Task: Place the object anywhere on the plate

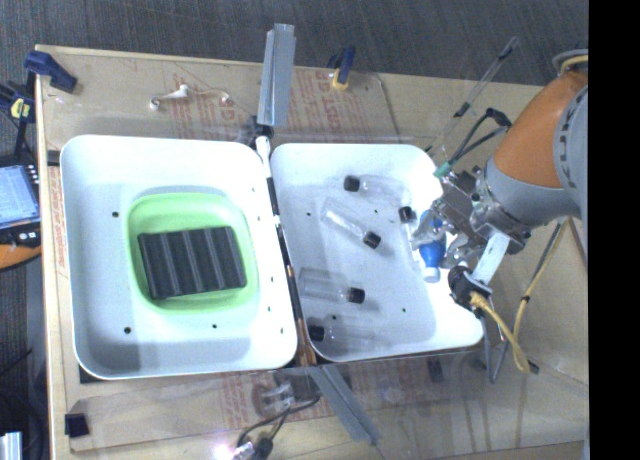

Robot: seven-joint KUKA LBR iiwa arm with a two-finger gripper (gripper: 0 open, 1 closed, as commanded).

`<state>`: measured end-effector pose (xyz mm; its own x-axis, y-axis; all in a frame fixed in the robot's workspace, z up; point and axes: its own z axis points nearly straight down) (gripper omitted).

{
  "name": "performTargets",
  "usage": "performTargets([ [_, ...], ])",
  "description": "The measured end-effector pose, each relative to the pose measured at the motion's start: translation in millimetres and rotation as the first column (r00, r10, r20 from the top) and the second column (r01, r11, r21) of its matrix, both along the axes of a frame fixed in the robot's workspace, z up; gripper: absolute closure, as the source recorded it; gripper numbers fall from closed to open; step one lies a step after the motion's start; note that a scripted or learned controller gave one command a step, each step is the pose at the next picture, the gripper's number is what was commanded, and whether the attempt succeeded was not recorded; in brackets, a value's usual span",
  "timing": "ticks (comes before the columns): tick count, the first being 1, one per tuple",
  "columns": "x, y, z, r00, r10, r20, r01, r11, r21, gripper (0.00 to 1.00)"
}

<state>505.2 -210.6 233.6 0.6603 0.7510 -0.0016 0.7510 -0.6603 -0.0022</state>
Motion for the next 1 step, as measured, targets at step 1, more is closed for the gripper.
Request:
performTargets([
  [1,0.0,0.0,0.1,1.0,0.0,0.0,0.0,1.0,0.0,0.0],
])
